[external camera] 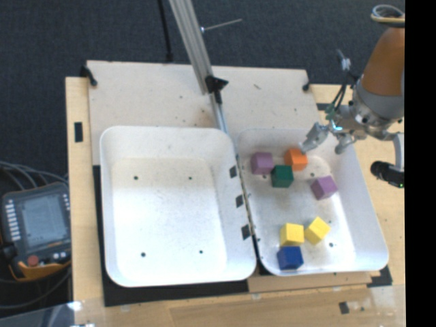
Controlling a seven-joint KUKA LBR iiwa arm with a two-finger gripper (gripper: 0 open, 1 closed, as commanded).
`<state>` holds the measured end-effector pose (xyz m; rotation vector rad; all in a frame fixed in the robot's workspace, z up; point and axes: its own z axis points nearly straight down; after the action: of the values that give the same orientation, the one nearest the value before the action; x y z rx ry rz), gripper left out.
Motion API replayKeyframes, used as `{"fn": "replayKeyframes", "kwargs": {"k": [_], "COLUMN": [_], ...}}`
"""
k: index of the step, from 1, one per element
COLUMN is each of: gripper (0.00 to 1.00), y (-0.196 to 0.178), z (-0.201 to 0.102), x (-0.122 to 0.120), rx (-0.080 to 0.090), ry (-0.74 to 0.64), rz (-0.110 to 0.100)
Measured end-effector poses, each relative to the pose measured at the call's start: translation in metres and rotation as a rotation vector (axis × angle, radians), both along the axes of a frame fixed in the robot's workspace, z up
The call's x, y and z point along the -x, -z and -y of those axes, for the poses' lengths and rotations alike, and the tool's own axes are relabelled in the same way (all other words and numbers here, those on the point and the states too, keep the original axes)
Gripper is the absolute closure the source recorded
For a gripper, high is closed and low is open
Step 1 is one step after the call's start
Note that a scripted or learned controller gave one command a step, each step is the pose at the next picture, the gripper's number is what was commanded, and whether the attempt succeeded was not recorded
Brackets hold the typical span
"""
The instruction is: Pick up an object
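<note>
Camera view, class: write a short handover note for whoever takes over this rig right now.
Gripper: fingers spread open, holding nothing, above the right bin's far edge.
Blocks, all in the right bin: orange, green, two purple, two yellow, blue.
Done: nothing picked yet.
Left: descend, probably onto the nearest orange block, close, lift.
</note>
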<state>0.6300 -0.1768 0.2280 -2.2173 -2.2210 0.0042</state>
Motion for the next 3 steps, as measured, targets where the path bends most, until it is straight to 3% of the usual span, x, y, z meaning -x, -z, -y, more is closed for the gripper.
{"fn": "replayKeyframes", "kwargs": {"k": [1, 2, 3], "gripper": [0.00, 0.00, 0.00], "y": [-0.003, 0.059, 0.100], "z": [0.000, 0.004, 0.006], "x": [-0.001, 0.002, -0.002], "rx": [0.003, 0.001, 0.005], "ry": [-0.002, 0.002, 0.002], "rz": [0.004, 0.000, 0.020]}}
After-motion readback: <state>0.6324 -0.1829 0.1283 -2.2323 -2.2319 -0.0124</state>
